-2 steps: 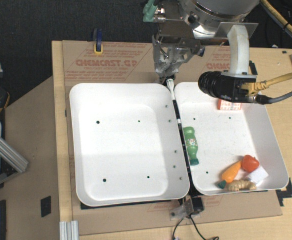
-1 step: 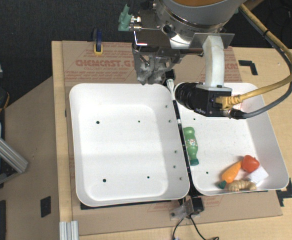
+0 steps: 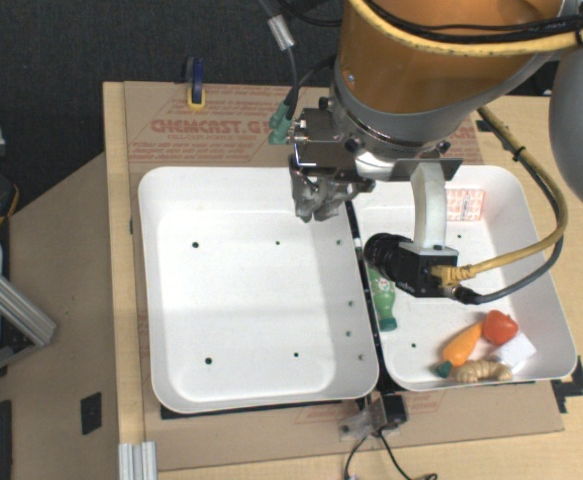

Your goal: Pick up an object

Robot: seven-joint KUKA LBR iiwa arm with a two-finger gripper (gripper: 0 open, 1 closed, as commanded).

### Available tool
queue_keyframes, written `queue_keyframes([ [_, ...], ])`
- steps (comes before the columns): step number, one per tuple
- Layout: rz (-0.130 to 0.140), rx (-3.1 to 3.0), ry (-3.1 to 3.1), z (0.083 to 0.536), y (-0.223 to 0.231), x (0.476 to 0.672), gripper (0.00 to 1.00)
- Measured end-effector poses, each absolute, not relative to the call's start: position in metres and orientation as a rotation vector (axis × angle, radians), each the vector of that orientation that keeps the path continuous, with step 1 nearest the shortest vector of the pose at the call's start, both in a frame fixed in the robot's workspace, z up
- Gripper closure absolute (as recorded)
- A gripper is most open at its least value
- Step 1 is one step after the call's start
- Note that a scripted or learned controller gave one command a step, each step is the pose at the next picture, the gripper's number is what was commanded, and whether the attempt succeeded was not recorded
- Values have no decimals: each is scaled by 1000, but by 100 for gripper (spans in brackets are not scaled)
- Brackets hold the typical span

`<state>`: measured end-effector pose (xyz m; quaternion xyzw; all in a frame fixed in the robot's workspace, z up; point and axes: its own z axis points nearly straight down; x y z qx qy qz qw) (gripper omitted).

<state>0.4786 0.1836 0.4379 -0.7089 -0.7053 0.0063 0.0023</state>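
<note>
Objects: we see a carrot-shaped toy (image 3: 461,345), a red piece (image 3: 500,326) and a knobbly tan piece (image 3: 481,372) close together in the right bin's (image 3: 531,218) near corner, with a green item (image 3: 383,301) by the divider.
Gripper: we place the gripper (image 3: 316,206) over the far edge of the left bin (image 3: 171,268), just beside the divider; we see nothing between its fingers, and we cannot tell how far apart they stand.
Arm: our view has the grey and orange arm (image 3: 441,38) filling the upper right.
Bench: cardboard sheet (image 3: 121,168) lies under both bins.
</note>
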Motion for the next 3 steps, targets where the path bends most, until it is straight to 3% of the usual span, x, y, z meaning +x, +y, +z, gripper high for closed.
queue_keyframes([
  [1, 18, -2227, -2210, 361, 125, 479, 100],
  [2, 19, -2218, -2215, 255, 133, 487, 100],
  [3, -15, -2220, -2230, 317, 183, 536, 100],
])
